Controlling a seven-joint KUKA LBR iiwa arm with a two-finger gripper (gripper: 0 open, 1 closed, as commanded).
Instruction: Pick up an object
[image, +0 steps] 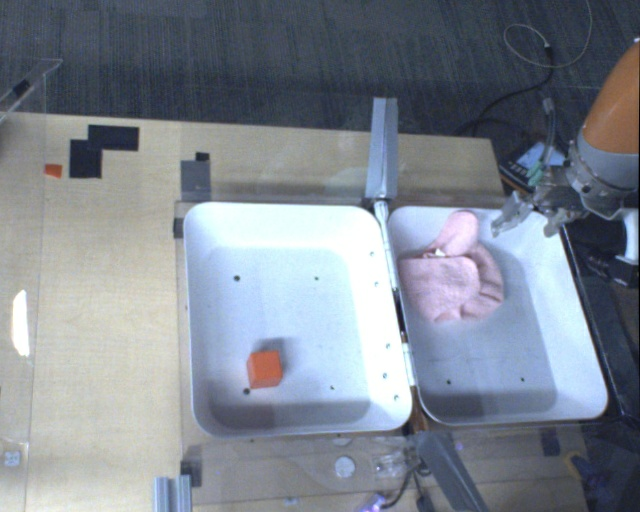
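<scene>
A pink cloth (455, 276) lies crumpled in the right bin (560, 330), toward its upper left. The pincer (527, 212) hangs over that bin's top right corner, fingers apart, gripping nothing. An orange block (265, 369) sits in the left bin (300, 260).

Even overhead light, soft shadows inside white bins (195, 300); glare patch on bench (18, 322) left; slightly soft focus.

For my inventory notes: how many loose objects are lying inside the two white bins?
2. An orange block lies in the left bin, near its front. A pink cloth lies in the right bin; something could be hidden under it.
</scene>
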